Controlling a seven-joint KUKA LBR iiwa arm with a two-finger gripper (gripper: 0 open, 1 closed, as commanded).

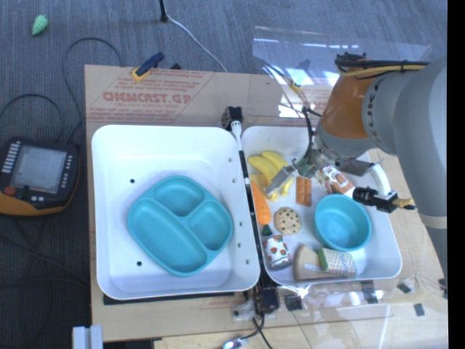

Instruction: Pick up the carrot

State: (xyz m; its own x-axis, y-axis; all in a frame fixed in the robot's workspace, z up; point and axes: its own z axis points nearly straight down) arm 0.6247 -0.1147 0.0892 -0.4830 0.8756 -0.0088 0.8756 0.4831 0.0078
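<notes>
The carrot (261, 204) is a long orange stick with a green end, lying along the left wall of the right bin (389, 264). My gripper (277, 185) hangs over the upper left part of that bin, its grey fingers (282, 178) pointing down-left just right of the carrot's upper end and below the bananas. Nothing shows between the fingers. The arm with its orange band (347, 107) comes in from the upper right.
The right bin also holds yellow bananas (264, 164), a cookie (288, 220), a brown bar (303, 191), a blue bowl (342, 222), a strawberry-print cup (277, 250) and a wedge-shaped item (320, 262). In the left bin (120, 147) lies a blue divided plate (180, 225).
</notes>
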